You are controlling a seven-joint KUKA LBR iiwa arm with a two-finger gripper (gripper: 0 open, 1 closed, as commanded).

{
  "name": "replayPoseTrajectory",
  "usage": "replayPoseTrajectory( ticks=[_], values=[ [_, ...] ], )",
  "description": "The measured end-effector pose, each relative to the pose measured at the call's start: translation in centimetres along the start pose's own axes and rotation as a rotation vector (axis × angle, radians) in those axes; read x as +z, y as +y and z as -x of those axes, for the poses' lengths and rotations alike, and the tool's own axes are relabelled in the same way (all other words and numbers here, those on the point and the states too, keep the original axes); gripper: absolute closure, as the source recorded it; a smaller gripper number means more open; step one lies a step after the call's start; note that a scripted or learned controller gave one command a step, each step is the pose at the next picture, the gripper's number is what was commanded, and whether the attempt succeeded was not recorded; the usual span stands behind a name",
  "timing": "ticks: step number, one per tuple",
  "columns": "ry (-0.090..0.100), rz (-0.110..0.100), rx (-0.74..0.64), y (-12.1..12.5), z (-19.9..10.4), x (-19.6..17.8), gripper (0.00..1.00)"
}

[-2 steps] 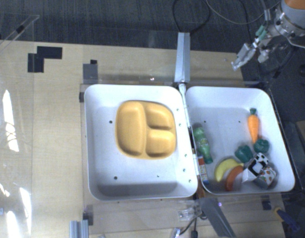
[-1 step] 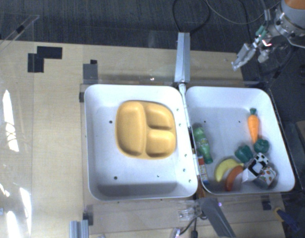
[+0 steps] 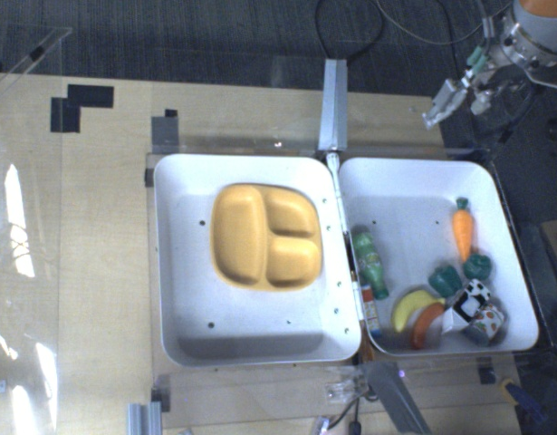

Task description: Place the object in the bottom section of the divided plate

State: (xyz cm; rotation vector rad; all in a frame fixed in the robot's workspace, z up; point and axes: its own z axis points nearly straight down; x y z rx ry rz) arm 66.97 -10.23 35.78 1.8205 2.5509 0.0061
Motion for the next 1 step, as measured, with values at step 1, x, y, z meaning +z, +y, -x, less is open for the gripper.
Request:
replayPoseTrajectory(
  ticks=[1],
  values=[
    [0.001, -0.001, -0.016, 0.67, -1.96, 1.94, 0.00]
  ],
)
